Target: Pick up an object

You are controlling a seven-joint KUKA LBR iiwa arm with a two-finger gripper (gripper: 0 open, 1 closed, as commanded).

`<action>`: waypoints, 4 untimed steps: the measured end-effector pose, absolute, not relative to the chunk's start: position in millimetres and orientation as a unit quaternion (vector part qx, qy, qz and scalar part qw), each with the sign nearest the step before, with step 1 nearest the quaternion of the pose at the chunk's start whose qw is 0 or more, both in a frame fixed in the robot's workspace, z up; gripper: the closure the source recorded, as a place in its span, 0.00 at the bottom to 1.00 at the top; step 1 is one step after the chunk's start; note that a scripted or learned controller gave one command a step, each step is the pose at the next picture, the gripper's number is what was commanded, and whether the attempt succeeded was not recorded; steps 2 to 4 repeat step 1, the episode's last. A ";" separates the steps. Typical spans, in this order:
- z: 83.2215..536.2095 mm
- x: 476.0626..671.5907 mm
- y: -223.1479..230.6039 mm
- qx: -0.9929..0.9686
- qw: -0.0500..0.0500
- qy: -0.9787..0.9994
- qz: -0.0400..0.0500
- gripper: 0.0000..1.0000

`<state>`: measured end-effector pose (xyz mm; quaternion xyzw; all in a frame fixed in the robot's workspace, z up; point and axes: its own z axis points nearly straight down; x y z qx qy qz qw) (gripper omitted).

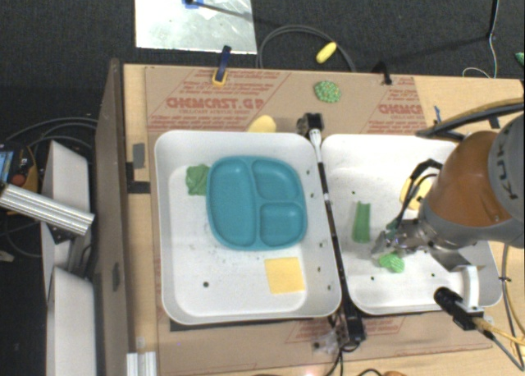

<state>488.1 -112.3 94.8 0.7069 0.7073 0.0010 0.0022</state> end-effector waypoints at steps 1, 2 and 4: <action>190.0 537.0 -58.8 0.703 0.004 0.711 0.005 1.00; 190.0 537.0 -58.8 0.703 0.004 0.711 0.005 1.00; 190.0 537.0 -58.8 0.703 0.004 0.711 0.005 1.00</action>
